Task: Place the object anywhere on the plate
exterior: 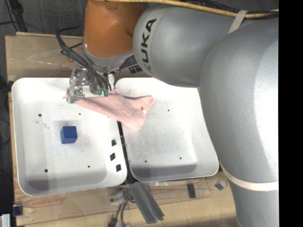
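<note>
Over bins: cloth (120, 109) under fingers (75, 90).

One fixed camera looks down at a slant on both white bins (28, 126), fairly close.

Far rim of the right bin (161, 167) and upper edge of the pink cloth (124, 107) behind the arm (199, 46)

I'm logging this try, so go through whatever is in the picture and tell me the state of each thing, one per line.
pink cloth: spread out, draped across the divide between the two bins, one end up at the tool.
blue cube: resting on the floor of the left bin, apart from the cloth.
right bin: holds the cloth's far end.
tool: low over the left bin's back edge, at the cloth's end.
</note>
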Controlling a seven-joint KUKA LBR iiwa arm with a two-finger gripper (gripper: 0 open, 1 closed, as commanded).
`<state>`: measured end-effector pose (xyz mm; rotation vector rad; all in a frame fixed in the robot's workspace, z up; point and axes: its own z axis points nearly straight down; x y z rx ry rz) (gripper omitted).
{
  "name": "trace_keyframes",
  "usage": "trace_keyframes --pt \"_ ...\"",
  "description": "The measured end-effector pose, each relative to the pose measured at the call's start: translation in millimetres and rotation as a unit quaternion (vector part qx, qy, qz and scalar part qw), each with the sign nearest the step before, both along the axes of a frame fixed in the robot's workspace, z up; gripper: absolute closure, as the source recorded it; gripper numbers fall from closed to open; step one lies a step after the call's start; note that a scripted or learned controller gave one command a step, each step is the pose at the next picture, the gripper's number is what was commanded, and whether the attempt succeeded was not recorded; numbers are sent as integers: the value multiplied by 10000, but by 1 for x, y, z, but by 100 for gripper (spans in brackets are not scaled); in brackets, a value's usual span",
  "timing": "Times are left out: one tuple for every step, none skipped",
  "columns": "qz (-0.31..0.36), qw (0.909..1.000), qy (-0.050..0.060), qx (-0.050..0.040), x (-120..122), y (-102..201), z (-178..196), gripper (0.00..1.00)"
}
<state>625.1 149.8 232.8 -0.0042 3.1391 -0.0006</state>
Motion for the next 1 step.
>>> trace_keyframes --pt "-3 10000 -1 1 0 0 0 0"
